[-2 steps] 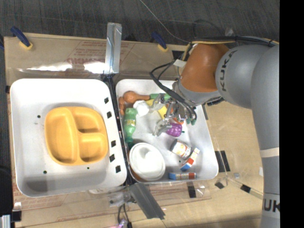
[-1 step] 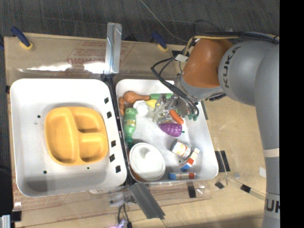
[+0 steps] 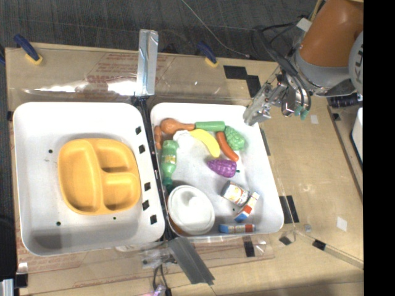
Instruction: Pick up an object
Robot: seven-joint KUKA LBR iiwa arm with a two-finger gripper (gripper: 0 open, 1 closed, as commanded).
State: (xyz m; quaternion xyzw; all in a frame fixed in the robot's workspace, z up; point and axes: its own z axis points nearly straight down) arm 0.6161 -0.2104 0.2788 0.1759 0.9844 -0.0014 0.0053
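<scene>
The gripper [image 3: 256,114] hangs at the right bin's [image 3: 270,165] upper right rim, holding nothing, its opening indiscernible, while the purple toy eggplant [image 3: 221,167] lies mid-bin, judged light, rigid, slippery plastic, best pinched across its middle.

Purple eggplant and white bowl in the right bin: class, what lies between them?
In the camera view, nothing: only bare white bin floor separates the purple eggplant from the white bowl.
</scene>
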